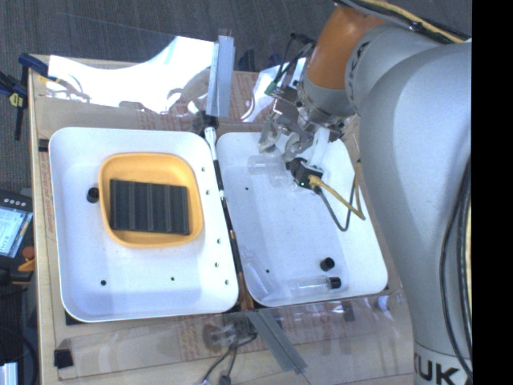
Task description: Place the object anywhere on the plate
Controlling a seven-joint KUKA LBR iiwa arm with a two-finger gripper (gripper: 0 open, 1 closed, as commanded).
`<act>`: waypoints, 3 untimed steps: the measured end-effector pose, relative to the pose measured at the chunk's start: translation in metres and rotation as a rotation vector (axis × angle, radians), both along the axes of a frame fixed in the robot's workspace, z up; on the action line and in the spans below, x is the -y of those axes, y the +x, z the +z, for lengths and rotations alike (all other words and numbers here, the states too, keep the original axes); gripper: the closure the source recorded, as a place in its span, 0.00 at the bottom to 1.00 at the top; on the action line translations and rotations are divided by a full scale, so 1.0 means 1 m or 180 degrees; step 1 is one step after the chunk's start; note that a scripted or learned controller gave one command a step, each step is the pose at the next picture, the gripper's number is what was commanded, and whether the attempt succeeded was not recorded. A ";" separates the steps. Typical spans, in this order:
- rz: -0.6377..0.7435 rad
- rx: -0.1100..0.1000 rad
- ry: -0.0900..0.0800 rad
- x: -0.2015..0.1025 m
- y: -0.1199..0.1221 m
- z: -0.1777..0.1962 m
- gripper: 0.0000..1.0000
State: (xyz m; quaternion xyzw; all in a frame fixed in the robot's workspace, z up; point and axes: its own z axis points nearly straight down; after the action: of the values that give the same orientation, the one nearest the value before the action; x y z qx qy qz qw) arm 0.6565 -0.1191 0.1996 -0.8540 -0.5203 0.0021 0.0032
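A yellow plate (147, 167) lies in the left bin (72, 279), with a dark ribbed rectangle (152, 207) across its middle. In the right bin (272, 239), a small black piece (326, 263) and a clear tube with a black cap (317, 282) rest near the front right corner. My gripper (282, 141) hangs over the far end of the right bin, well away from both of them and from the plate. A faint clear item (260, 164) lies just below the gripper; whether the two touch is unclear.
A small black piece (93, 193) sits in the left bin beside the plate's left rim. A yellow cable (341, 203) trails from the wrist over the right bin. The raised divider (223, 207) runs between the bins. Crumpled plastic sheet (160, 70) lies behind them.
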 end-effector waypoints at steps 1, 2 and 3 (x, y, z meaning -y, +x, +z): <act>0.0238 -0.0002 -0.0005 -0.010 -0.031 -0.020 1.00; 0.1119 0.0006 -0.0001 -0.047 -0.049 0.022 1.00; 0.1116 0.0007 -0.0003 -0.047 -0.049 0.022 0.00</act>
State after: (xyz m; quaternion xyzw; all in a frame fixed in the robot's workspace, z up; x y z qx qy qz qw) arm 0.6079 -0.0725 0.2218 -0.7501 -0.6613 0.0019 0.0019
